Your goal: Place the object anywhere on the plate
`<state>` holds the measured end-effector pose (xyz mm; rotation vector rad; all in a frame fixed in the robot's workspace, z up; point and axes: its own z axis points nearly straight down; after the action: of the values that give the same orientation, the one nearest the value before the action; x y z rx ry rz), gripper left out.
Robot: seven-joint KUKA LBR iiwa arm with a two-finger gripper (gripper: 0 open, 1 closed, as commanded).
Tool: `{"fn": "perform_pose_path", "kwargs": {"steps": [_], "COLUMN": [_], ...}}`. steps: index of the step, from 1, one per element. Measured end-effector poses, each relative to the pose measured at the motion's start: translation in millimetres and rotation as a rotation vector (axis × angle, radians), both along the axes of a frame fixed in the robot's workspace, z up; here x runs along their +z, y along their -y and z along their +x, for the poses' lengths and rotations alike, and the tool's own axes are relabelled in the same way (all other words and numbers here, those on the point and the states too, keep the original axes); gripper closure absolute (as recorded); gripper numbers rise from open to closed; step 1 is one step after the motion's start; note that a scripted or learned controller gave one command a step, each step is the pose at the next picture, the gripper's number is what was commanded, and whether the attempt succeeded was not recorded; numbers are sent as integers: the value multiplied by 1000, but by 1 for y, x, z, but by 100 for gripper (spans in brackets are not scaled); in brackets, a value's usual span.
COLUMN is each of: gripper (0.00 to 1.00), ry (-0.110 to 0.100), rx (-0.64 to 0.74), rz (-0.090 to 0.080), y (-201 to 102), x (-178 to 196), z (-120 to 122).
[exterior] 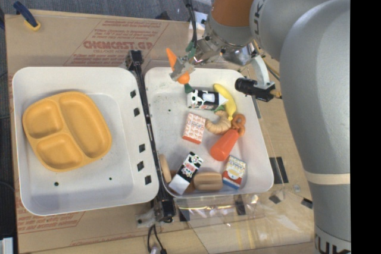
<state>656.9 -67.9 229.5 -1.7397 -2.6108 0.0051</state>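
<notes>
Reaching in from the right, the grey arm (297, 38) with its orange band hung over the far edge of the right bin (159, 104), and its gripper (181, 68) sat above that bin's far left corner with its fingers closed on a small orange carrot (173, 58), a second orange piece showing just below the fingertips. The left bin (77, 193) contained a yellow compartment plate (65, 129) with three sections, lying towards its left side and carrying nothing. The right bin contained the remaining items, grouped in its middle and near end: an orange cone-shaped piece (224, 144), a yellow banana (226, 98), a black-and-white cow-pattern carton (202, 99), a pink-and-white box (194, 128), a tan twisted pastry (221, 122) touching the cone, a second cow-pattern carton (186, 173), a brown bread roll (207, 181) and a small blue-and-white carton (234, 172). The carrot was well apart from the plate, in the other bin's airspace.
</notes>
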Motion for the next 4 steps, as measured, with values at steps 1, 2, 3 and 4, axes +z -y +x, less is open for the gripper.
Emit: {"fn": "perform_pose_path", "kwargs": {"steps": [1, 2, 3, 4], "gripper": [0, 0, 0, 100], "ry": [0, -4, 29, 26], "rx": [0, 410, 237, 244], "rz": [0, 3, -13, -11], "y": [0, 35, 37, 36], "x": [0, -116, -127, -118], "z": [0, -2, -56, -56]}}
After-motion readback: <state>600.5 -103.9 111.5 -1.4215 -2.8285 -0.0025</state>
